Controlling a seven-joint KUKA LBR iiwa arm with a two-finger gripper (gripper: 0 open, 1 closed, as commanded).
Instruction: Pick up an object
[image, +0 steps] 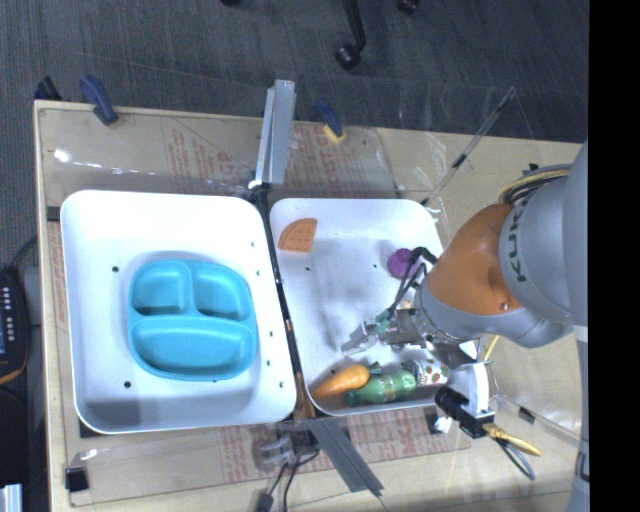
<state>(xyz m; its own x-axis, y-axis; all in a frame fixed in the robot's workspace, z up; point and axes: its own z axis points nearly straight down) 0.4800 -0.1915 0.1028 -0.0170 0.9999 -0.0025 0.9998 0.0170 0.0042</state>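
Observation:
My gripper (368, 335) is low inside the right bin (340, 215), reaching in from the right under the orange wrist band. Just below it, along the bin's front wall, lie an orange carrot (340, 380) and a green bottle (386, 388). A small white and red item (431, 375) sits at the bottle's right end. A purple object (400, 262) rests above the gripper, partly behind the arm's cables. Near the bin's back left corner lies an orange toast-shaped piece (297, 235), apart from the rest. I see nothing held in the gripper.
The left bin (90, 300) holds a blue divided plate (192, 318) in its middle. A metal bar (274, 135) rises behind the seam between the bins. Blue clamps (98, 100) sit on the bench's back edge. The grey arm (520, 270) covers the right bin's right side.

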